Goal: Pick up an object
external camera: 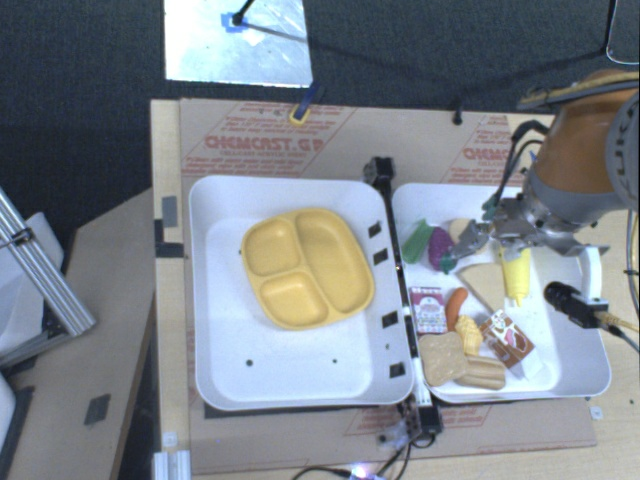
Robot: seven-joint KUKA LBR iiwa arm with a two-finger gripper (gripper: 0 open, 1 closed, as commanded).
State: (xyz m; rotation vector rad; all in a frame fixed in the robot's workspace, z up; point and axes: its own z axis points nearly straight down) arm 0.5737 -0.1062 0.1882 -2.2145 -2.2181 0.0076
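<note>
Toys crowd the right bin [590,373] on the desk, where my pincer [478,240] hovers low beside the purple eggplant [441,246] and yellow corn [516,275], its grip impossible to judge, while a yellow tray [305,266] fills the left bin [220,368].

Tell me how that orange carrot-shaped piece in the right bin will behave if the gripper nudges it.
The carrot looks like a small, smooth toy, so it is probably light and rigid. Its rounded, tapered shape suggests it may roll or swivel rather than slide straight. The small carton lies close beside it, so a push that way would likely shift both.
</note>
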